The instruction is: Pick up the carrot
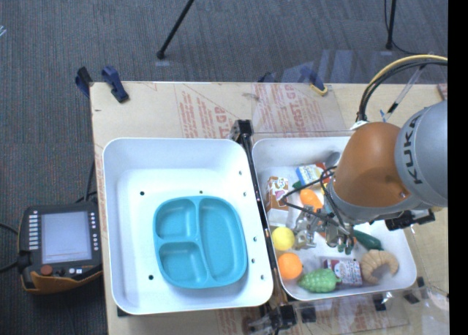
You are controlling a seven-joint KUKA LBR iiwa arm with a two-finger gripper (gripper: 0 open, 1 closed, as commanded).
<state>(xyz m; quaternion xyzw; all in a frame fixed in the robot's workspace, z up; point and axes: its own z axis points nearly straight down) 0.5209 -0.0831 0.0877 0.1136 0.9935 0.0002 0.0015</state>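
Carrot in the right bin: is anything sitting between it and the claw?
Nothing visible does. The claw is low in the bin right next to the carrot, whose orange end peeks out beside the wrist. The lemon and a small carton crowd it on the far side, not between.

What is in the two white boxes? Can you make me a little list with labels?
left bin: holds a blue tray with three compartments
right bin: holds toy food
toy food: lemon, orange, green bumpy fruit, croissant
carrot: orange, lying in the right bin, partly under the arm
gripper: low over the right bin, beside the lemon
beside the bench: a handheld screen on the floor
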